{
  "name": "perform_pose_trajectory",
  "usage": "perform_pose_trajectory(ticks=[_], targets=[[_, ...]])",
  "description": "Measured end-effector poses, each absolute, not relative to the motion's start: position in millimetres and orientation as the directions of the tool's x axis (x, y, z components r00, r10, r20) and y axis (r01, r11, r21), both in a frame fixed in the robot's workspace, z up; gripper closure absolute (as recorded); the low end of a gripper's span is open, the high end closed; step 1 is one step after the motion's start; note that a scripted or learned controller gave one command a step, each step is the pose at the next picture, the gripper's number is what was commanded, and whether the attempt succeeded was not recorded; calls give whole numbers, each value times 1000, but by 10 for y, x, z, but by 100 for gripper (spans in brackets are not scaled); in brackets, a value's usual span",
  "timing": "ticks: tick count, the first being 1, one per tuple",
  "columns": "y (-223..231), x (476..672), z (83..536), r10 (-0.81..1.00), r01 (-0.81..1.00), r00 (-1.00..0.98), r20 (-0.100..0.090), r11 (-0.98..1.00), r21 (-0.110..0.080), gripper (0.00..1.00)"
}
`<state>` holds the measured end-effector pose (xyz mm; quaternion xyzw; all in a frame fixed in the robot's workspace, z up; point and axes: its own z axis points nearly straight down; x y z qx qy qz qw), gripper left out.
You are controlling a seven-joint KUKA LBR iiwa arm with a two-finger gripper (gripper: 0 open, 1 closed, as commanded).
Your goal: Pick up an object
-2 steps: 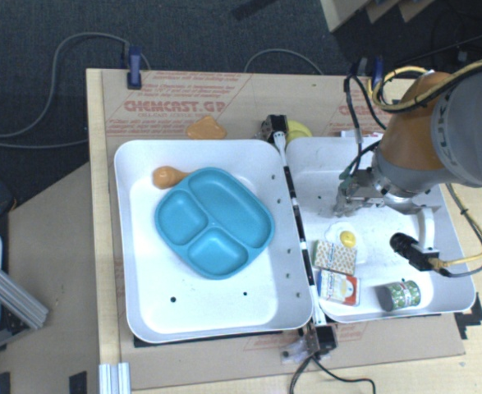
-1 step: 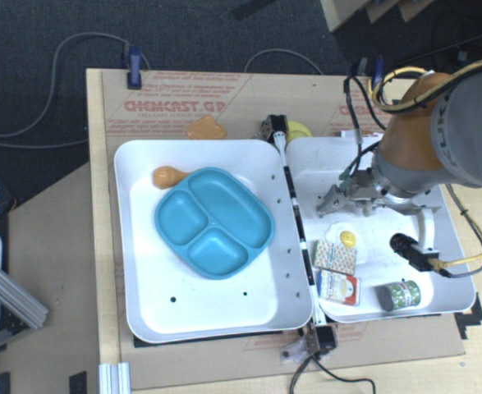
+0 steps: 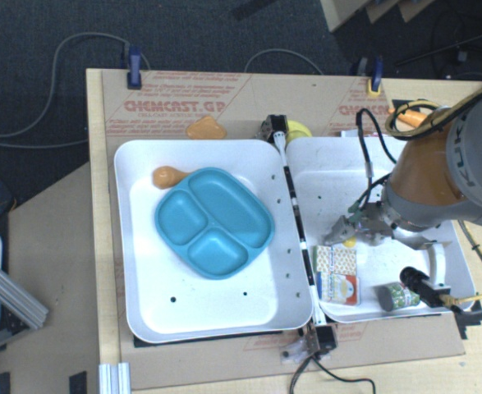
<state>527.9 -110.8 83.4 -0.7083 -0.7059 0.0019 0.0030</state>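
Note:
My gripper (image 3: 345, 231) is low over the middle of the right bin (image 3: 331, 171), at the end of the grey arm with its orange band (image 3: 425, 175). A small yellow object (image 3: 351, 241) lies right beneath the gripper's tip, partly hidden by it. Just in front lies a flat printed packet (image 3: 337, 274). A small green-labelled jar (image 3: 400, 295) lies on its side near the bin's front right corner. In the left bin (image 3: 142, 286), a blue divided plate (image 3: 214, 231) sits in the middle and a tan rounded object (image 3: 169, 176) lies behind it.
On the bench behind the bins lie an orange piece (image 3: 205, 128), a yellow object (image 3: 297, 130) and an orange item (image 3: 410, 118). A black cable (image 3: 365, 150) loops over the right bin's back. The divider (image 3: 295, 220) separates the bins.

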Motion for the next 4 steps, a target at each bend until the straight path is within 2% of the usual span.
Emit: perform_pose_trajectory(ticks=[1,2,3,4], targets=[[-1446,5354,846,1000,1000,3,-3,-3,2,0],[-1244,5107,843,1000,1000,1,2,-1,-4,0],[-1464,5742,852,1000,1000,-2,-3,2,6,0],[-1352,5122,841,1000,1000,2,2,-2,-6,0]])
